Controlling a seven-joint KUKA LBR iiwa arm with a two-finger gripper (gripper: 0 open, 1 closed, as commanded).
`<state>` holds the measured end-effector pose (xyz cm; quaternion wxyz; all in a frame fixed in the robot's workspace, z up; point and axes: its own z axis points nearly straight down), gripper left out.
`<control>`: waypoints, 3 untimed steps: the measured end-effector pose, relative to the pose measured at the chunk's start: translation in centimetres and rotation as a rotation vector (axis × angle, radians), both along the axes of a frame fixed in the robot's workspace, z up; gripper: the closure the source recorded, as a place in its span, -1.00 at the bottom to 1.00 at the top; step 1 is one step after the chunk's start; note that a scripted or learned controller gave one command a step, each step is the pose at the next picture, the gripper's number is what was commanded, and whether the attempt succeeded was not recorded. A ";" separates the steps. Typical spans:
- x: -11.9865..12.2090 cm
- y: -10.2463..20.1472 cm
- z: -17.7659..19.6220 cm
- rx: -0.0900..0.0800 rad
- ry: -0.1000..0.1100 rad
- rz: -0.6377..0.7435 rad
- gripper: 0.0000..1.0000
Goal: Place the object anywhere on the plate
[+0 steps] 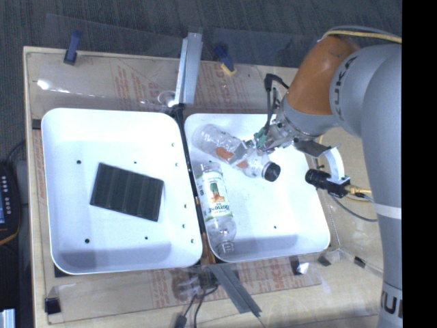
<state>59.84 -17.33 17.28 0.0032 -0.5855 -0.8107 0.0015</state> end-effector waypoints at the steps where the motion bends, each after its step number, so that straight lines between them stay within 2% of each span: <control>1: 3.5 8.0 7.7 -0.004 -0.005 -0.016 1.00; 2: 5.8 10.7 16.0 -0.002 -0.003 0.032 1.00; 3: 5.9 13.7 11.0 -0.004 0.004 -0.212 1.00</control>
